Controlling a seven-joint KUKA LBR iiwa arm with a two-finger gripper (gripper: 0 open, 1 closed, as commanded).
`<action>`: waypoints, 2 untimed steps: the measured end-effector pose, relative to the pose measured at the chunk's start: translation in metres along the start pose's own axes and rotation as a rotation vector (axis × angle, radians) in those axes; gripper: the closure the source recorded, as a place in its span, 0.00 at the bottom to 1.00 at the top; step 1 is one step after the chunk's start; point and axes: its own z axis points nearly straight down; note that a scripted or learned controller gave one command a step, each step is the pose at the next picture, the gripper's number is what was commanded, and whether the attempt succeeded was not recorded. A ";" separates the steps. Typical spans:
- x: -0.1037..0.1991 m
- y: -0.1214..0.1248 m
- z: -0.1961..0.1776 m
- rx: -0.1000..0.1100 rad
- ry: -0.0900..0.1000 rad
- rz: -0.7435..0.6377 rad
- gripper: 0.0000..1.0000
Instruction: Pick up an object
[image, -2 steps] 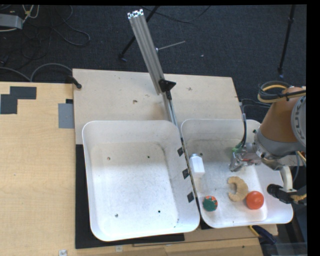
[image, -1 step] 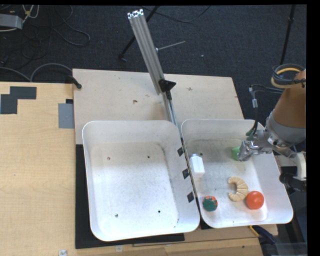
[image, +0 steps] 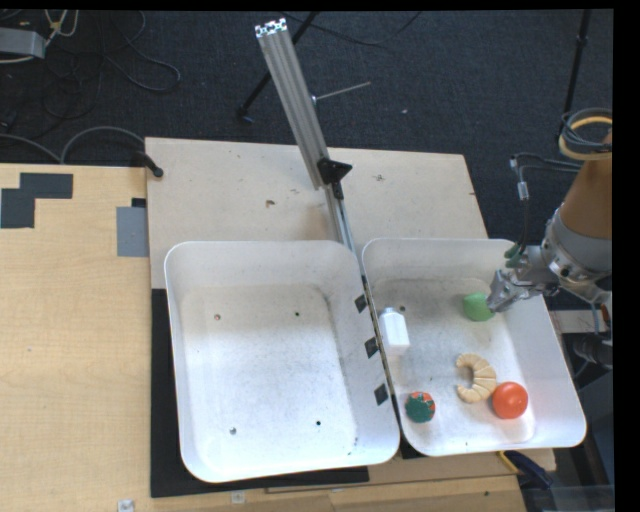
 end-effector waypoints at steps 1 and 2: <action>0.056 0.002 0.007 0.006 0.004 -0.004 1.00; 0.107 0.002 -0.008 0.003 0.004 -0.004 1.00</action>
